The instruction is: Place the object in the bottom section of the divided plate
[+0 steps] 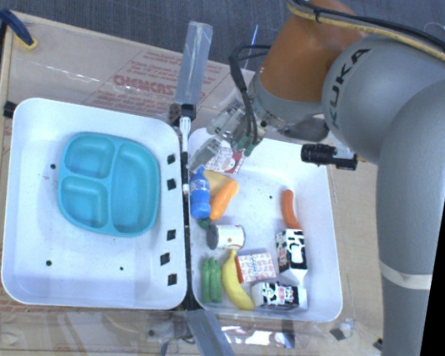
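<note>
The end effector [227,142] is being seen at the upper left corner of the right bin [333,234], hanging over a small white and red packet [225,160] that is lying just beneath it; whether the end effector is open, closed or gripping that packet cannot be told from this slanted view, since the tips are blurred against the packet's print. The relation that the coming move is judged to turn on is being set by the divided plate [110,183], which is lying to the left of the end effector and somewhat lower in the view, in the middle of the left bin [13,265], across the ridge where the two bins are meeting. The plate is being shown as a turquoise rounded rectangle with three hollows: two smaller ones stacked on its left side and one long one running down its right side. The section nearest the bottom of the view is being taken as the lower left hollow, though the long right hollow is also reaching down that far, so the target is being judged with some doubt. The plate is being seen bare, with nothing resting in any hollow. A short carry leftward and downward in the view is therefore being called for.
</note>
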Available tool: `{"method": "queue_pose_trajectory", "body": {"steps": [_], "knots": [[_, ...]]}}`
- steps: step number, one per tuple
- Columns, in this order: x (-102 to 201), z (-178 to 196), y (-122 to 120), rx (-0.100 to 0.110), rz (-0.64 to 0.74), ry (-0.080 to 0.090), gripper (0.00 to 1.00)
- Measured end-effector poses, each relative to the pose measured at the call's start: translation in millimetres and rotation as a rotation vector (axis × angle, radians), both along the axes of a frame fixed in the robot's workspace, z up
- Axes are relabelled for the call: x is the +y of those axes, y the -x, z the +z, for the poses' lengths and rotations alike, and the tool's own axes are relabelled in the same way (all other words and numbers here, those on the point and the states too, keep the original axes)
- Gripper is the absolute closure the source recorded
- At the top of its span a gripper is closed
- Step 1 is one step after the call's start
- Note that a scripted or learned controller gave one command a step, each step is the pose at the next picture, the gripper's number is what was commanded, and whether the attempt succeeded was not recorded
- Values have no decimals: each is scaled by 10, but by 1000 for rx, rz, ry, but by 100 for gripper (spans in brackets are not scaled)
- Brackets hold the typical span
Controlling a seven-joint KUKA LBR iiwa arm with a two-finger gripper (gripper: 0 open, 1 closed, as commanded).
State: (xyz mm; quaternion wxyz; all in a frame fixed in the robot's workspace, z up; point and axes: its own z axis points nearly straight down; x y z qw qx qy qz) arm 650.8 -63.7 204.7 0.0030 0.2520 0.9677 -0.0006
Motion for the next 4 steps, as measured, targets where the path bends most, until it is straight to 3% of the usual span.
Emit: {"method": "queue_pose_trajectory", "body": {"steps": [1,2,3,4], "knots": [[-467,-763,663,0,-140,0,0],[-461,-667,659,1,-136,0,100],[324,-123,935,5,-85,-3,100],[895,-128,669,5,32,-2,100]]}}
